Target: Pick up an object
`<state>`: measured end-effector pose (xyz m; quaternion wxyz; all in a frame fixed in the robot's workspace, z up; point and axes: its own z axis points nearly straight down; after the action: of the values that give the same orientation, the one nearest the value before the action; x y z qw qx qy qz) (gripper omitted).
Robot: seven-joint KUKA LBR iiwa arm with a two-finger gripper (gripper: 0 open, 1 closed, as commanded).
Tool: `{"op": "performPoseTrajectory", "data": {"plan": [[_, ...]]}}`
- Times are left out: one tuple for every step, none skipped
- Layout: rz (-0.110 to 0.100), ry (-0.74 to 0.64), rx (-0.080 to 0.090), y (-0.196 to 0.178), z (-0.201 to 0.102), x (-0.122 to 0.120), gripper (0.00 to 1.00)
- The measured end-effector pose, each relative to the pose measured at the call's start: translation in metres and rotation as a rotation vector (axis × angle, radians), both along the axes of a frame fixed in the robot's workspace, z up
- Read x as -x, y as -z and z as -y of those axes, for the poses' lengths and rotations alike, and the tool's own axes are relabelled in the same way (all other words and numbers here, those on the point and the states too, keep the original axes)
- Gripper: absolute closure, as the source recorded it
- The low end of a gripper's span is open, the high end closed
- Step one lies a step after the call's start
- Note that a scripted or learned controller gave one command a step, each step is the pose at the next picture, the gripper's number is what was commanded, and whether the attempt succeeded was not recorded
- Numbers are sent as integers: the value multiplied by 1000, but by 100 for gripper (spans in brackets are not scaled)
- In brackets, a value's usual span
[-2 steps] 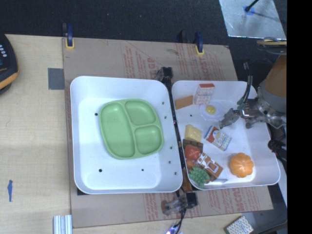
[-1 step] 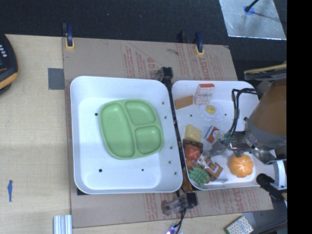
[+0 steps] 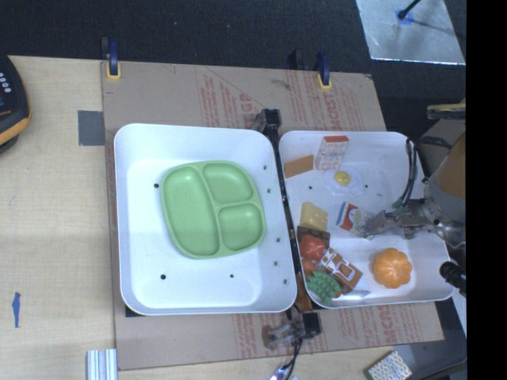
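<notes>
My gripper [image 3: 372, 226] reaches in from the right and sits low over the middle of the right bin [image 3: 372, 145]. It is just right of a small blue, red and white packet [image 3: 347, 214] and above-left of an orange fruit [image 3: 392, 267]. I see nothing held in it. Also in this bin are a yellow block [image 3: 314, 215], a red tomato [image 3: 313, 248], a brown and white pack [image 3: 341, 268], a green leafy piece [image 3: 321, 284], a tan card [image 3: 299, 166], a white and red packet [image 3: 333, 151] and a small yellow disc [image 3: 341, 178].
The left bin [image 3: 142, 212] holds a green divided plate [image 3: 212, 208]. The grey arm [image 3: 444, 184] with its cable crosses the right bin's right rim. Clamps [image 3: 322, 70] pin the cardboard sheet at the back. A black and yellow device [image 3: 9, 101] lies at the far left.
</notes>
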<state>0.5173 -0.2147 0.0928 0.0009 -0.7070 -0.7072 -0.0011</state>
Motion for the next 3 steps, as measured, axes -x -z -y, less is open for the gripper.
{"op": "performPoseTrajectory", "data": {"plan": [[17,-9,9,-116,-5,-108,0],[-11,-7,-1,-55,-62,-65,0],[-1,-8,3,4,-57,-137,0]]}}
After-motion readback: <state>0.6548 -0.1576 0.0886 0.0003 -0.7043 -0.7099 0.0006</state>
